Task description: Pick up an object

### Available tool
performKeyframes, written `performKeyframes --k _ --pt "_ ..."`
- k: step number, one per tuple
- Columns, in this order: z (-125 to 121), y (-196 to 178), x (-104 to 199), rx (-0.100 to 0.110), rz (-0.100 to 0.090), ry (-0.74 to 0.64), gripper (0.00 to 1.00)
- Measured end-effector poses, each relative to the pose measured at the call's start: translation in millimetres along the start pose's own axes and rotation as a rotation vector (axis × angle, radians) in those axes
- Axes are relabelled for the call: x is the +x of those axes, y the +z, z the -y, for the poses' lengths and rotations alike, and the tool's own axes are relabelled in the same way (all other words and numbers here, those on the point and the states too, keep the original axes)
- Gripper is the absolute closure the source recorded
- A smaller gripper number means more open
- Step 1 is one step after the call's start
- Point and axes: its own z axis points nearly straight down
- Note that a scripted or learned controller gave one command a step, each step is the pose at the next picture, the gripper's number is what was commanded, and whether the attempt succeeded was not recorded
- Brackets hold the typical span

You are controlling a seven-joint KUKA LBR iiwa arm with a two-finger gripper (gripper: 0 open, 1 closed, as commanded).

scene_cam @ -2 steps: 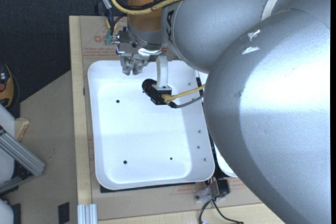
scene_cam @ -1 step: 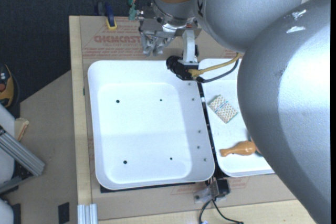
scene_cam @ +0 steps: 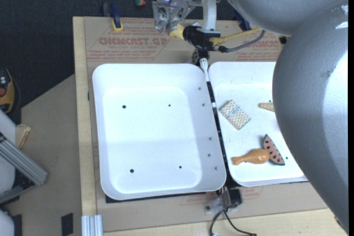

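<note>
Gripper: the gripper point(scene_cam: 167, 22) hangs at the far edge of the bench, above the cardboard point(scene_cam: 138, 41) behind both bins; its jaws point down, but whether they are spread or pressed together I cannot tell; nothing shows between them.
Step in hand: judged as the approach; no object is picked yet.
Next move: the gripper would need to travel toward the viewer and to the right, then descend over one piece.
Nearest bin: the left bin point(scene_cam: 105, 96) lies just in front of the gripper.
Objects: well apart from the gripper, in the right bin point(scene_cam: 243, 177); a patterned packet point(scene_cam: 235, 115) lying tilted; further on, an orange drumstick-shaped toy point(scene_cam: 251, 158) touching a watermelon slice point(scene_cam: 274, 150).
</note>
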Motion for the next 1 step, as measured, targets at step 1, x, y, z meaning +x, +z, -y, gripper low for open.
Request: performKeyframes --k 1 --pt "0.5 -59.6 4.6 0.003 0.0 0.001 1.0"
